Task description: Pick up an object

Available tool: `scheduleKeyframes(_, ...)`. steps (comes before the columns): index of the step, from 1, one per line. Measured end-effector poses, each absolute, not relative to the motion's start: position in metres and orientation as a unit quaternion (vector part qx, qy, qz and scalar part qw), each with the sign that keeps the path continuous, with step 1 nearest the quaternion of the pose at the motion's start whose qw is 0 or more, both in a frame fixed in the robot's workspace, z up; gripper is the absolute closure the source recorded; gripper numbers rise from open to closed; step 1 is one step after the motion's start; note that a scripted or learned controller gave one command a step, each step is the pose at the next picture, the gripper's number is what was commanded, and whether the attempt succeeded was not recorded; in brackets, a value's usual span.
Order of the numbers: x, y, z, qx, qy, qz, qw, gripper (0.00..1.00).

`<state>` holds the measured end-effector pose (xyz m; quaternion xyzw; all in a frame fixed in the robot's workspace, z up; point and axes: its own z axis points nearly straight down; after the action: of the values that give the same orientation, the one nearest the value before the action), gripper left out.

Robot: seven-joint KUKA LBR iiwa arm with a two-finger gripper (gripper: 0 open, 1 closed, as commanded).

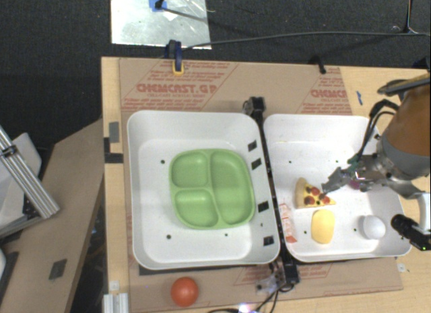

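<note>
A green four-compartment plastic plate (pixel 211 188) lies in the left white bin (pixel 151 136). In the right white bin (pixel 303 133), a toy pizza slice (pixel 311 194) sits just beside the gripper (pixel 331 184); whether it is open, I cannot tell. This looks like the approach: next, settle over the slice and close.

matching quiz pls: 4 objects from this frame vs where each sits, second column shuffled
Things:
1. green tray
2. pizza slice
3. orange ball
4. white ball

Places:
A. right bin, near its front right corner
B. on the bench, in front of the left bin
C. in the left bin
D. right bin, just off the gripper tip

Pairs: 1-C, 2-D, 3-B, 4-A
</note>
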<state>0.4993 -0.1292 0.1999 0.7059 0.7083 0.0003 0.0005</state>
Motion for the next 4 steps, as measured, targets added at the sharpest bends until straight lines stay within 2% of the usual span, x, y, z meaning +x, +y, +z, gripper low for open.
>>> scheduleKeyframes(1,0.504,-0.129,0.138,0.706,0.708,-0.0006,-0.001,0.0)
scheduleKeyframes(2,0.505,-0.13,0.088,0.707,0.707,0.0009,0.002,0.0)
scheduleKeyframes(3,0.507,-0.13,0.102,0.707,0.708,0.0022,0.004,1.0)
scheduleKeyframes(4,0.504,-0.121,0.152,0.706,0.709,0.0017,0.002,1.0)
